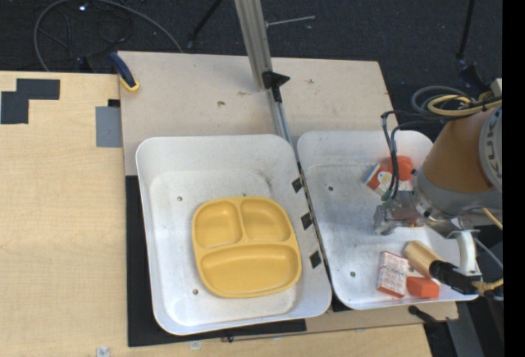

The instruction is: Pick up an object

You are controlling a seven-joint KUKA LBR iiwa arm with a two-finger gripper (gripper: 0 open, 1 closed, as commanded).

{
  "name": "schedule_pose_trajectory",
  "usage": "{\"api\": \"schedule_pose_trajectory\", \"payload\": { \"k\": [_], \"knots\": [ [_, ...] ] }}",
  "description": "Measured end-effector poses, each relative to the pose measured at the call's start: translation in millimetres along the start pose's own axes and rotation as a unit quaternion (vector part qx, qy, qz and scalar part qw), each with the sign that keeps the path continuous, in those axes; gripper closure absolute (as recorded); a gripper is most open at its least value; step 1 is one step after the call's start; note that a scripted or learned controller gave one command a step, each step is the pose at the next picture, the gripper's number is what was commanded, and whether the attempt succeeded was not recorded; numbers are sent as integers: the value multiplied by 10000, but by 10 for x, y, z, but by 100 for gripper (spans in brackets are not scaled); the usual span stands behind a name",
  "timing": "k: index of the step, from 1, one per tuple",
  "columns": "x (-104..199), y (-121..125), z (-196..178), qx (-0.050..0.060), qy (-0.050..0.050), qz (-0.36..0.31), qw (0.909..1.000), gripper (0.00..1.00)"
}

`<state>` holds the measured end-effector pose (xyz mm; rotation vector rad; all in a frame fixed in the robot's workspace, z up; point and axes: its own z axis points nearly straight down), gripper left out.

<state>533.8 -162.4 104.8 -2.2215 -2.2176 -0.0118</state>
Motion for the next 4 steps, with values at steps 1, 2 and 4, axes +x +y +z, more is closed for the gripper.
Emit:
{"api": "schedule_pose_trajectory", "payload": {
  "k": [1, 2, 4],
  "knots": [
    [34, -44, -438, 15, -37, -15, 10000, 100],
    [0, -26, -1067, -1, -42, -19, 10000, 100],
    [603, 68, -1406, 32, -24, -36, 10000, 100]
  ]
}}
